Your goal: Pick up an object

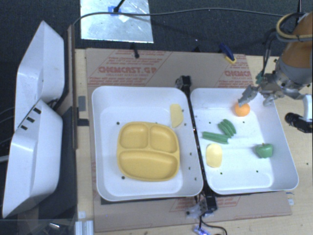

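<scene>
- Orange ball [241,109] lay near the right bin's [281,131] far wall, within easy reach.
- Claw [255,96] hovered just beside it; grip width unclear.

Grey arm with an orange band
The arm [293,58] has an orange band above a grey metal wrist, thin dark cables looping over it, and pale grey fingers [247,96]
</scene>
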`<state>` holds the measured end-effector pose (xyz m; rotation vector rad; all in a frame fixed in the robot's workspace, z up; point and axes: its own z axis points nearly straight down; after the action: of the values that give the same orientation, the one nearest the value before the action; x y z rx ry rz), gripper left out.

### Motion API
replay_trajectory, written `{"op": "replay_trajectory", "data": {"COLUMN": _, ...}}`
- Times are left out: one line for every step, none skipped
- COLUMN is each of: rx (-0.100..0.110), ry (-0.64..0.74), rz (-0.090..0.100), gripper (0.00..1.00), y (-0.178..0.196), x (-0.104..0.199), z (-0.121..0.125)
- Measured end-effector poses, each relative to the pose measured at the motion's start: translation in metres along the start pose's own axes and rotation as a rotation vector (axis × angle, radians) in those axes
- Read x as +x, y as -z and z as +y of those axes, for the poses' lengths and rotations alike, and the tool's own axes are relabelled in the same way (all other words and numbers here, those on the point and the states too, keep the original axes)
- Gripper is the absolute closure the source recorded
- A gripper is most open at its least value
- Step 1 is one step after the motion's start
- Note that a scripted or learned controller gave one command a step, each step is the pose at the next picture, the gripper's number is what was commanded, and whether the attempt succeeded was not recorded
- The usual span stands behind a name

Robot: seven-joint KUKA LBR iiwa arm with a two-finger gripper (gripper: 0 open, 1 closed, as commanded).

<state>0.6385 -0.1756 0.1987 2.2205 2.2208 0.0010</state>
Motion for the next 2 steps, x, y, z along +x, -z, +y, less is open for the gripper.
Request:
{"op": "replay_trajectory", "data": {"rx": -0.005, "ry": 0.003, "rz": -0.001, "gripper": 0.0, "y": 0.065, "x": 0.024, "z": 0.013}}
{"op": "replay_trajectory", "data": {"rx": -0.005, "ry": 0.003, "rz": 0.0, "gripper": 0.0, "y": 0.117, "x": 0.045, "z": 0.014}}
